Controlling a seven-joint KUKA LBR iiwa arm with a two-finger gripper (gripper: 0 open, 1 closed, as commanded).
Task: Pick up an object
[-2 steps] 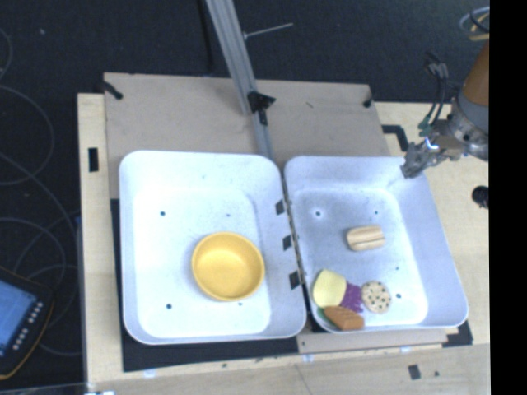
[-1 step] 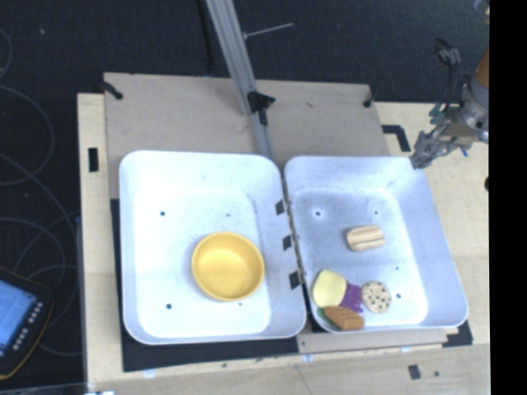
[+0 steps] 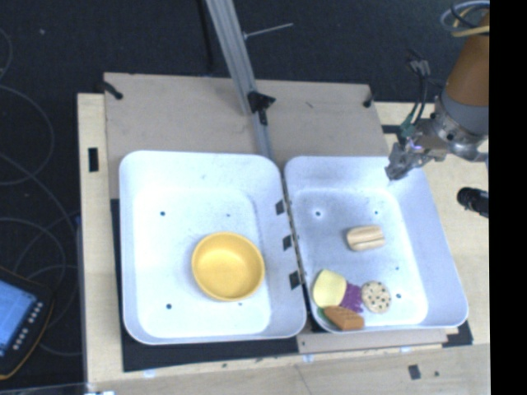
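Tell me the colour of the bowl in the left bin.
Yellow bowl, seen in the camera view.

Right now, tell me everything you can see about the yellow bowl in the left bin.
The yellow bowl is round, with a smooth rim and a matte, plastic-looking surface. It sits upright, mouth up, nothing visible inside it. It rests on the floor of the left bin, toward the near right part, short of the wall shared with the right bin. Nothing else touches it; the end effector is far off, over the right bin's far corner.
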